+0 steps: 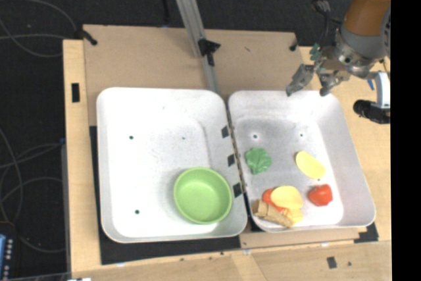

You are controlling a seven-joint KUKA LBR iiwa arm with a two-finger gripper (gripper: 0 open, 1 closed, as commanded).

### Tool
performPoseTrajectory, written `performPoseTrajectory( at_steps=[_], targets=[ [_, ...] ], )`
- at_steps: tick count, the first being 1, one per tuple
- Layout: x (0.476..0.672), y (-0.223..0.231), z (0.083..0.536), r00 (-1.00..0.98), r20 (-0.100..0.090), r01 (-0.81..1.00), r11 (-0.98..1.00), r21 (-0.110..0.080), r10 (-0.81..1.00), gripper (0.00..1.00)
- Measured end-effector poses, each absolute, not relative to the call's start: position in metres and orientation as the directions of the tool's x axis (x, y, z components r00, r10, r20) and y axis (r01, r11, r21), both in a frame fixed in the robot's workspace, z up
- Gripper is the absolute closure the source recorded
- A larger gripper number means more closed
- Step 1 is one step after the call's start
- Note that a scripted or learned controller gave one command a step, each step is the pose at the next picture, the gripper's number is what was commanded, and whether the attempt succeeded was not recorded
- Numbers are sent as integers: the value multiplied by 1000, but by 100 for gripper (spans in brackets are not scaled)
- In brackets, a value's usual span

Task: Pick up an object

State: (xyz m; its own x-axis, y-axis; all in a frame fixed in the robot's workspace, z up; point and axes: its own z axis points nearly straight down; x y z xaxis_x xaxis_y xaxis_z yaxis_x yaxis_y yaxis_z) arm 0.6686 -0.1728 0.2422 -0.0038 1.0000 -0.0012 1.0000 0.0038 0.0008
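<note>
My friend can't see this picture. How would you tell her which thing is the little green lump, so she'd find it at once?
Start at the right-hand white bin. Near its left wall, beside the seam between the two bins, lies the green lump, alone above a pile of yellow and red pieces. It is small, crinkled and darker green, unlike the big smooth lime bowl in the left bin.

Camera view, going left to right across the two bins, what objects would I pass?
Green bowl in the left bin → small green leafy piece in the right bin → yellow oval piece → red piece.
</note>
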Motion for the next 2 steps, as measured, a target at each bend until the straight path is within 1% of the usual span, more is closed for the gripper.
performPoseTrajectory(
  at_steps=[1,2],
  targets=[
    [668,-174,242,-4,-3,1000,4,0,1000,0],
    [668,-178,200,0,-4,1000,0,-3,1000,0]
  ],
)
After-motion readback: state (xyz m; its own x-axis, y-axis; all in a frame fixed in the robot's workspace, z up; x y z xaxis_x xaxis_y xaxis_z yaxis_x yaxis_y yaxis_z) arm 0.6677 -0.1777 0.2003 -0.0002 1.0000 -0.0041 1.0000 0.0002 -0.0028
